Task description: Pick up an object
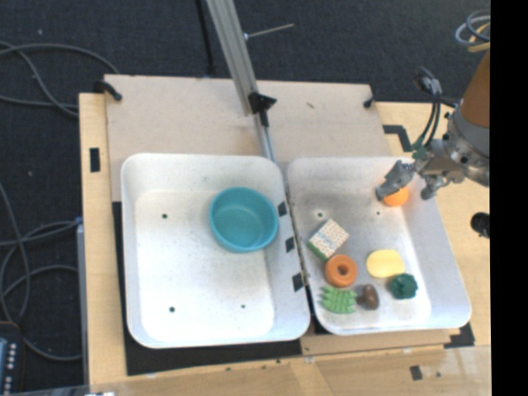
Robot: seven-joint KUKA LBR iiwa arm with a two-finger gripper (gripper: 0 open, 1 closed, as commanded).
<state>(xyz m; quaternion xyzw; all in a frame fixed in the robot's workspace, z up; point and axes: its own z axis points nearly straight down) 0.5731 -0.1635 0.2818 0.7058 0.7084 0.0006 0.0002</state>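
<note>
Progress: early; nothing is visibly lifted clear of the bins, so the pick itself looks not yet done.
Gripper (410, 181): low over the far right part of the right bin (437, 246), reaching in from the right; the grey fingers straddle or overlap a small orange piece (397, 197). Whether they are spread or closed on it, I cannot tell, and a grasp is not confirmed.
Likely target: the orange piece, judging by its spot right at the fingertips, on or just above the bin floor near the far wall.
Left to do (judgement): secure a hold, then raise the piece clear.
Other candidates, right bin: a checkered cube (328, 238) near the middle; an orange ring (340, 271) just in front of it; a yellow rounded piece (385, 263) to the right of the ring; a dark green lump (403, 286), a brown lump (368, 297) and a light green ridged piece (337, 301) along the near edge.
Left bin (140, 304): holds a teal bowl (242, 219), upright, near the divide.
Surface: both bins white, shallow, speckled with dark scuffs; they sit side by side on a pale wooden bench (190, 114).
Room: dark carpet (82, 23) with loose cables; an aluminium mast (235, 44) rises from behind the bins.
</note>
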